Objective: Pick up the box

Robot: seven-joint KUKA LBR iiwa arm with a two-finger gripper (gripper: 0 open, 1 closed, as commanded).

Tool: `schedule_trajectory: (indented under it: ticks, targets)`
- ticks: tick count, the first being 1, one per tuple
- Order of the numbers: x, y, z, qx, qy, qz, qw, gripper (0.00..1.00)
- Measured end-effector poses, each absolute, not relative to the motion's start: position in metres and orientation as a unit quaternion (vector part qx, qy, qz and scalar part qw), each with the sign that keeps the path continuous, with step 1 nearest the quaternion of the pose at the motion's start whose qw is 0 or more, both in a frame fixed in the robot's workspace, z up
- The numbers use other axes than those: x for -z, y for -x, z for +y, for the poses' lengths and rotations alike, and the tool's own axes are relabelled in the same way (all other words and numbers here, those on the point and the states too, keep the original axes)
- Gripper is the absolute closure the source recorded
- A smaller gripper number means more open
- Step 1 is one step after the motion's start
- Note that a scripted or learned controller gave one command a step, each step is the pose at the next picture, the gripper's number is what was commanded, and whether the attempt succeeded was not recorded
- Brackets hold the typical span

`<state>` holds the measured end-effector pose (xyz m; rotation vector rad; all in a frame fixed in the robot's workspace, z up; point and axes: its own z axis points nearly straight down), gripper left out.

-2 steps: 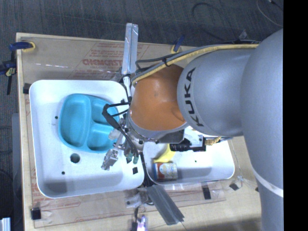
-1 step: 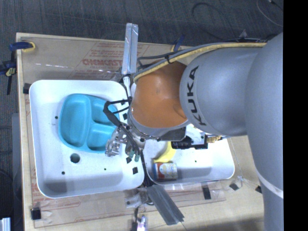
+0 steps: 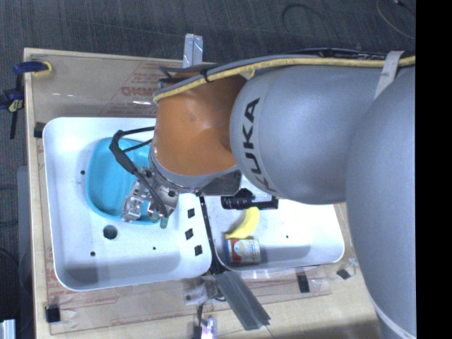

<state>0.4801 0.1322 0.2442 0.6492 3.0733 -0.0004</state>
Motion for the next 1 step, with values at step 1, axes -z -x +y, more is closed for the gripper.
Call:
schedule_trajectory:
  ticks: [1]
  targets:
    - [-0.2201,-0.4752,0.1826,0.0014,-0.476,0.88,-0.001,1.0]
